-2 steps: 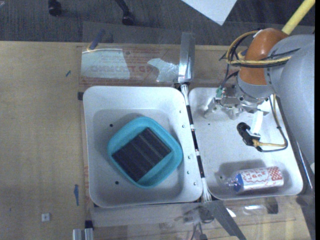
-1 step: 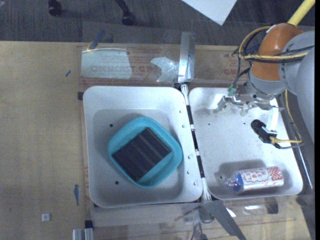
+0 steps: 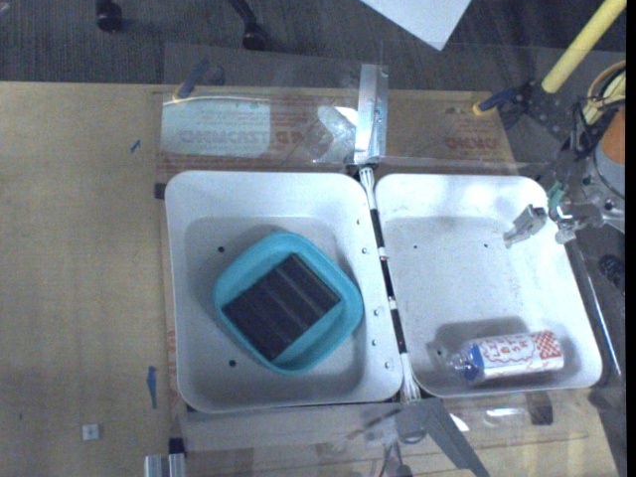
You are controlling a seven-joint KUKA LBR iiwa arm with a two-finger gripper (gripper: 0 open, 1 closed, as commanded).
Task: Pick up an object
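Claw [image 3: 532, 222] at upper right edge of the right bin [image 3: 437, 207], above the bin floor, nothing between its fingers; can't tell if they are apart or together. One bottle [image 3: 507, 354] with a red-patterned label lies below the claw, well apart, near the bin's front wall, on its side, long axis left-right, clear neck end pointing away to the left. Left bin [image 3: 199, 207], further left of the claw: one teal tray [image 3: 338, 286] with a dark ribbed block [image 3: 279, 306] in it. Two bins on the wooden worktop [image 3: 79, 266].

wooden bench [image 3: 79, 266] bears two white bins [image 3: 189, 207].
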